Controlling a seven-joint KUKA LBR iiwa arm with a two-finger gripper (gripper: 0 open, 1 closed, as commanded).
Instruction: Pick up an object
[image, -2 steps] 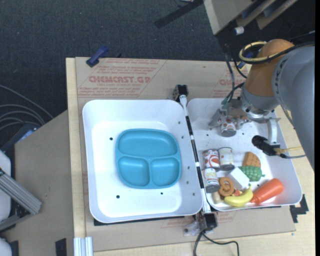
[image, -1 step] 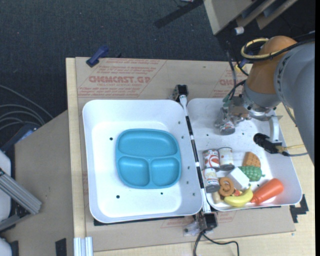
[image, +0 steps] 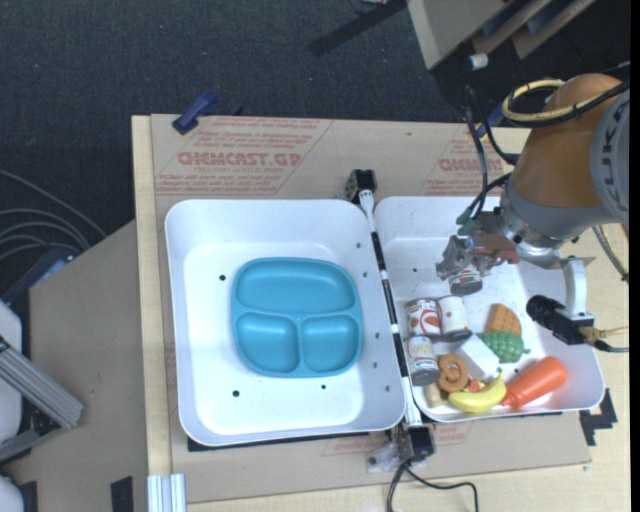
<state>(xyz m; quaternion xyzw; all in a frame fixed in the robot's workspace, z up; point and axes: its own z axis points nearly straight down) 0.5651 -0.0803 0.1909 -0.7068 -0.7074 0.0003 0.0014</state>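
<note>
My gripper (image: 458, 268) hangs over the upper middle of the right bin (image: 420, 232), just above the pile of toy food. Below it stand a red-and-white can (image: 425, 318) and a second small can (image: 453, 316). A third can (image: 421, 352) lies by the bin's left wall. A brown pretzel (image: 452, 372), a yellow banana (image: 477, 398) and an orange carrot (image: 535, 383) crowd the front edge. A brown bread piece (image: 504, 320), a green item (image: 507, 346) and a white block (image: 478, 355) sit right of the cans.
The left bin (image: 190, 300) holds a blue divided plate (image: 296, 315) in its middle. A black divider rail (image: 380, 270) runs between the bins. Bare white floor lies in the right bin's back part around the gripper.
</note>
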